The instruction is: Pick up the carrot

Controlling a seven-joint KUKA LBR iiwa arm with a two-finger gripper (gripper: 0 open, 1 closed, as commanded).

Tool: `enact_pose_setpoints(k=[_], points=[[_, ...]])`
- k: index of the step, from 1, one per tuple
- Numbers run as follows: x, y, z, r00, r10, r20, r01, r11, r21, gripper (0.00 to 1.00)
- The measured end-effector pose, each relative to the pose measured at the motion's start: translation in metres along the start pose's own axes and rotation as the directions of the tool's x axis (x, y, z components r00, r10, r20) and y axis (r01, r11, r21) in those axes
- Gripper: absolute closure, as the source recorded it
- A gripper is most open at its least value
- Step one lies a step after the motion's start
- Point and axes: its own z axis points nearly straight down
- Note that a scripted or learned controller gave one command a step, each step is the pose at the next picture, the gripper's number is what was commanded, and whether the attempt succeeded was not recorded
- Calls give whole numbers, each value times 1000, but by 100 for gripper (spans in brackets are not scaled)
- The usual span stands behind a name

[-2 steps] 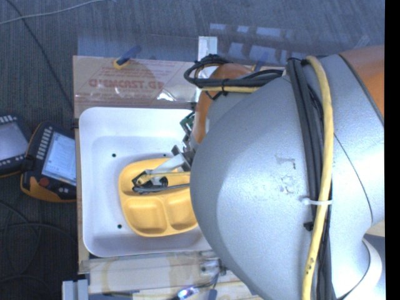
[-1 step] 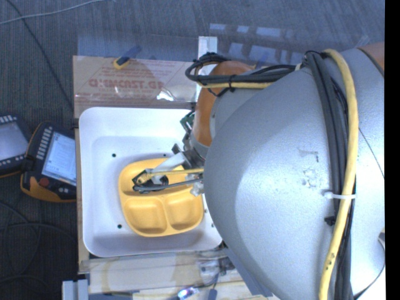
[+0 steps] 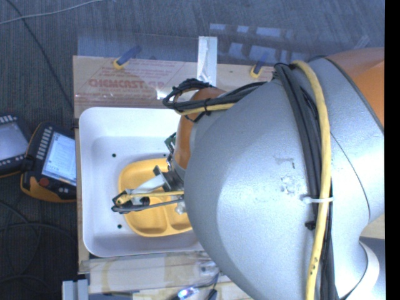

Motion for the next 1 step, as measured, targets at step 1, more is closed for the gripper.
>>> enact_pose_setpoints(k=[1], points=[[31,-70,59,987,158,-7,-158,987,4,100]])
